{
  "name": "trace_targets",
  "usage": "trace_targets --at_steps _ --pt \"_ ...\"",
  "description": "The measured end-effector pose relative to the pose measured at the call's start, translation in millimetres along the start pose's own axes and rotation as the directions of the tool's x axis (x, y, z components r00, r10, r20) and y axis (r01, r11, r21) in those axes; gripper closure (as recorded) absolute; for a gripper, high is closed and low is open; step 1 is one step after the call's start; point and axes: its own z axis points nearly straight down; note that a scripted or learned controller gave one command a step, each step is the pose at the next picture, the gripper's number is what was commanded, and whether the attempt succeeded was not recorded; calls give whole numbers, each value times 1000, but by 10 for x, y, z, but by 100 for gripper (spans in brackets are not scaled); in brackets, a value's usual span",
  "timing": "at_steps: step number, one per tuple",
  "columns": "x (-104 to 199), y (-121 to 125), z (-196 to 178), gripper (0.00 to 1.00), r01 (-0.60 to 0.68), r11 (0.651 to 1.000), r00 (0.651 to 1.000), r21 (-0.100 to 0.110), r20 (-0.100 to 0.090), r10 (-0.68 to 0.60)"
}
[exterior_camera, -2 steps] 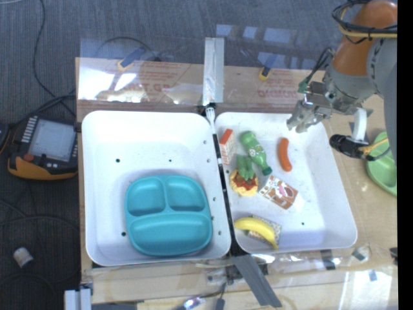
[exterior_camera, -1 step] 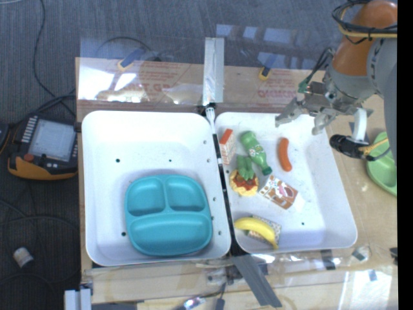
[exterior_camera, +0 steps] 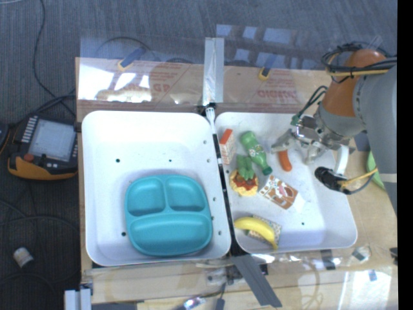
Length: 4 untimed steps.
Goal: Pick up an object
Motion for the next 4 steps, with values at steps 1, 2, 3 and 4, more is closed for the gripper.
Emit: trace_targets --at_steps 1,2,3,4 --pt "8 -9 -76 100 1 1000 1000 4 0 -1" --pt "186 -286 -613 100 312 950 950 5 4 -312" --pt "188 -286 -612 0 313 950 950 4 4 -313" --pt "243 -45 64 0 287 958 958 -6 9 -287"
